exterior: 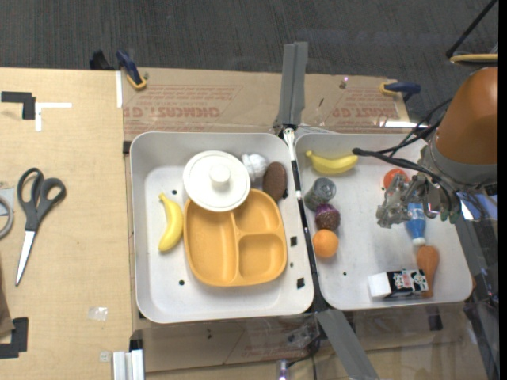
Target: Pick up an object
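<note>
My gripper (402,206) hangs over the right bin (356,287), at its right side. Just below it in the view lies a small blue and white object (417,229); whether they touch I cannot tell. A red object (394,179) peeks out behind the gripper. An orange carrot-like piece (428,258) and a black and white carton (399,283) lie nearer the front. On the bin's left side are a banana (333,162), a grey cup (323,190), a purple item (328,218) and an orange (325,244).
The left bin (146,291) holds a yellow divided plate (236,248), a white lidded bowl (216,180), a second banana (169,222), a foil ball (255,163) and a brown object (275,180). Scissors (33,204) lie on the bench at the left.
</note>
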`<state>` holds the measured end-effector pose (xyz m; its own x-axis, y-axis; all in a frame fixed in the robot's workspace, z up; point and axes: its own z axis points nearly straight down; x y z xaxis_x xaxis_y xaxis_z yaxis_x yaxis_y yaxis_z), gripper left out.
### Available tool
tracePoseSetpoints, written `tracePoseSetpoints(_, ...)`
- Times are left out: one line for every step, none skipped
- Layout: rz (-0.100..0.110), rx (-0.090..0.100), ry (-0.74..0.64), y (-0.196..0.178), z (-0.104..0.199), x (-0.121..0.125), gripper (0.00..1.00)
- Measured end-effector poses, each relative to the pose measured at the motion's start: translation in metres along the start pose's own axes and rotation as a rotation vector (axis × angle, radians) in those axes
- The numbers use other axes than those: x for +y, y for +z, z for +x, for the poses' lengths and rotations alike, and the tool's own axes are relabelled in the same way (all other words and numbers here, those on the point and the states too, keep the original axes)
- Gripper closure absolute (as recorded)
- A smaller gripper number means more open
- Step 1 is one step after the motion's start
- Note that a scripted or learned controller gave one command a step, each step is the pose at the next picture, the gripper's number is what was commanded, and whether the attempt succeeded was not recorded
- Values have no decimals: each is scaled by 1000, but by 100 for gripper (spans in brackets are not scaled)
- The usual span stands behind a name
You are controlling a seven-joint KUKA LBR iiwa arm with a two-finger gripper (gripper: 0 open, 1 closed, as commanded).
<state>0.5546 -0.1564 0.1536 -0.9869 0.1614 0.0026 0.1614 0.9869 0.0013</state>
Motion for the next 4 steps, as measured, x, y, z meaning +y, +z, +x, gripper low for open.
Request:
tracePoseSetpoints(1,-3,-72,64,-34,39,100)
tracePoseSetpoints(1,-5,-449,63,-35,-17,100)
tracePoseSetpoints(1,-5,-448,63,-35,-17,0)
tracePoseSetpoints(0,-6,-445,56,-37,-17,100)
